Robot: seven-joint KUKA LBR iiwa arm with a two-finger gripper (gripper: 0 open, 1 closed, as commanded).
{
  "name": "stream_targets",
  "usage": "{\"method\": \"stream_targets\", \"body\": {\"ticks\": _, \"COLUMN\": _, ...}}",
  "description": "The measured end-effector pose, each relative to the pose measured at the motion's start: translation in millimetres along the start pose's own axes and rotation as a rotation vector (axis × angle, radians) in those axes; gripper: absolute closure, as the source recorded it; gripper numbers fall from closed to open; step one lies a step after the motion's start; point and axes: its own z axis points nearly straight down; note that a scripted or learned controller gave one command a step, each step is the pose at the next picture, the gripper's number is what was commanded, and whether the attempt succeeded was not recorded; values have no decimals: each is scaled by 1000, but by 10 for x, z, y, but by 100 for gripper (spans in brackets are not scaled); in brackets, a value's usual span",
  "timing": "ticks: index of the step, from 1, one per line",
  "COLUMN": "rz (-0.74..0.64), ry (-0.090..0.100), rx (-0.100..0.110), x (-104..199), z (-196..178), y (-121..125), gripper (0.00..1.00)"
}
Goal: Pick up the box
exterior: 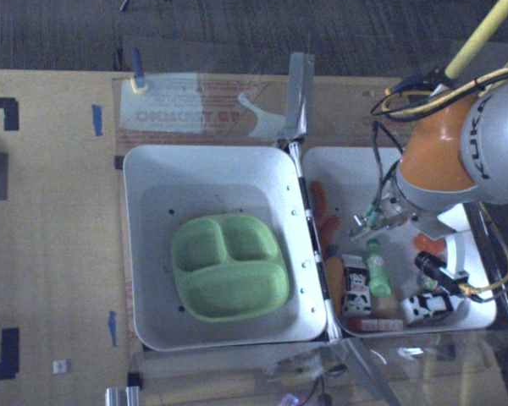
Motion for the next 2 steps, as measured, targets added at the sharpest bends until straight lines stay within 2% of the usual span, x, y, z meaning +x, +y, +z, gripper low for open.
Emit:
{"method": "stream_targets", "body": {"ticks": 1, "rz": -398, "ry": 2, "rx": 2, "x": -24, "z": 100, "y": -75, "gripper": 100}}
{"method": "stream_targets", "body": {"ticks": 2, "rz": 115, "ry": 0, "rx": 7, "x": -182, "z": -66, "y": 499, "gripper": 100}}
